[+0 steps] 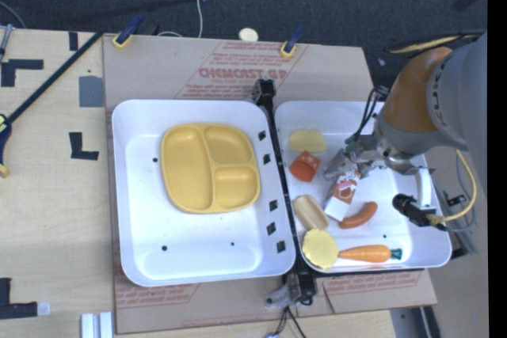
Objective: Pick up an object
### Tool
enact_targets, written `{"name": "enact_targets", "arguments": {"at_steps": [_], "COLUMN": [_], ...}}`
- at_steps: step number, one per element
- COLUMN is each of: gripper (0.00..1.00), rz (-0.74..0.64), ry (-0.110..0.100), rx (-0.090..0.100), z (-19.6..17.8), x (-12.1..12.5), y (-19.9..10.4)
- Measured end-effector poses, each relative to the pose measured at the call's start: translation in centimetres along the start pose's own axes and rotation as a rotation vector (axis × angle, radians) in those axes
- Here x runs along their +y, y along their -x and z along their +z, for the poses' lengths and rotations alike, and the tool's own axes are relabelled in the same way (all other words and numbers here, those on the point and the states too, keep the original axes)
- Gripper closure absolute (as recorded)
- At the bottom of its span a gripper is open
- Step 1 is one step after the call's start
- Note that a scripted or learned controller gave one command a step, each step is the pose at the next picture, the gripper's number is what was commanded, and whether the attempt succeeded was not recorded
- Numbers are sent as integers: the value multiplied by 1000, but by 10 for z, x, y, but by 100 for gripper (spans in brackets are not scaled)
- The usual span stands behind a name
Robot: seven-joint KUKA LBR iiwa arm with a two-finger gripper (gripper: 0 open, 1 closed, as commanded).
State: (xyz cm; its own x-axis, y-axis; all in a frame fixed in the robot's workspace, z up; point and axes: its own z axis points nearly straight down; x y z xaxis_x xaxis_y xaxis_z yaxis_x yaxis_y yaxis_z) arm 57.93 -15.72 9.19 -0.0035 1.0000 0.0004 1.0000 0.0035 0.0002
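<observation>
Red print "CHEMCAST GP" on cardboard sheet [238, 75] beneath white bins [135, 170]

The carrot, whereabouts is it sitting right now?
The carrot lies in the right-hand bin, along its near edge, just right of a round yellow disc and below a sausage.

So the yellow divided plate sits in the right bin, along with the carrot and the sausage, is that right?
Not quite. The camera view shows the yellow divided plate alone in the left bin. The carrot and the sausage do lie in the right bin.
</observation>
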Motion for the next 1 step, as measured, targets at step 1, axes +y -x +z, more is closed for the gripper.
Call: {"name": "enact_targets", "arguments": {"at_steps": [1], "gripper": [100], "rz": [-5], "ry": [5], "rx": [1], "z": [-105], "x": [7], "y": [-64]}}
